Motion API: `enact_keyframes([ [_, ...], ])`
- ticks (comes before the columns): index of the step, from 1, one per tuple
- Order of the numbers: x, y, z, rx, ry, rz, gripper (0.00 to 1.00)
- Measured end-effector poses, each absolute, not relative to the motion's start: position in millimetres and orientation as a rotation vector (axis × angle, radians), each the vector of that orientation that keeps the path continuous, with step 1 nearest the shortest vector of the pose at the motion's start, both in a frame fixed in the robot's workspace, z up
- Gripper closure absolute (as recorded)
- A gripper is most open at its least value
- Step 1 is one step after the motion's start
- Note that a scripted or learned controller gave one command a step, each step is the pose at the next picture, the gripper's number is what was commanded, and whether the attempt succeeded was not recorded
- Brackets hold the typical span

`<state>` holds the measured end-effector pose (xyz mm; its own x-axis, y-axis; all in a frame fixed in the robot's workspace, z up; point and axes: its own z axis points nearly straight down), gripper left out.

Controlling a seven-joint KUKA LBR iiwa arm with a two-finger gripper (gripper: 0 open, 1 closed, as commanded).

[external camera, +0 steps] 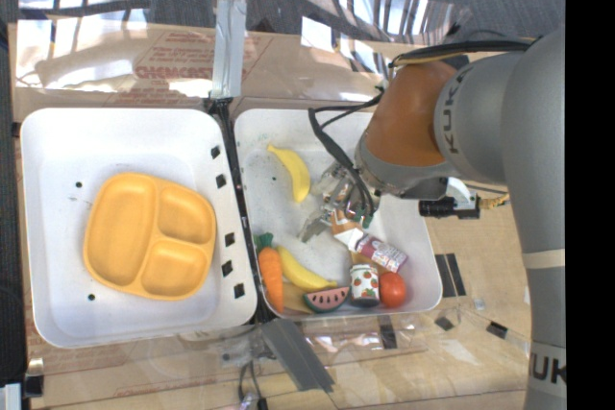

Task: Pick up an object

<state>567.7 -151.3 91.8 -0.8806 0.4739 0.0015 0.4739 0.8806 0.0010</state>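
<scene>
Gripper [332, 206]: low in the right bin, middle of frame; fingers spread apart, nothing seen between them.
Nearest objects: small packet [348, 228] just beside the fingertips; upper banana [292, 171] just left.
Other objects: bottle [381, 253], jar [363, 284], tomato [392, 289], watermelon slice [327, 299], lower banana [305, 273], carrot [271, 276] along the lower edge.
Right bin [252, 134]: white, centre-right.
Left bin [48, 139]: holds a yellow divided tray [149, 234].

My grey arm casing [538, 120] looks smooth and matt, its orange band [408, 115] faintly glossy. The two shallow white bins [48, 206] look like matt plastic, the left holding a smooth yellow plastic divided tray [149, 235]. The far brown cardboard sheet [125, 62] wears shiny tape.
</scene>
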Motion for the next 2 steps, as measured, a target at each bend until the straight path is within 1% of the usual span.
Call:
enact_keyframes([
  [1, 569.1, -150.8, 102.4, -0.757, -3.05, -0.001, 1.0],
  [2, 569.2, -110.7, 219.1, -0.877, -3.03, -0.003, 1.0],
])
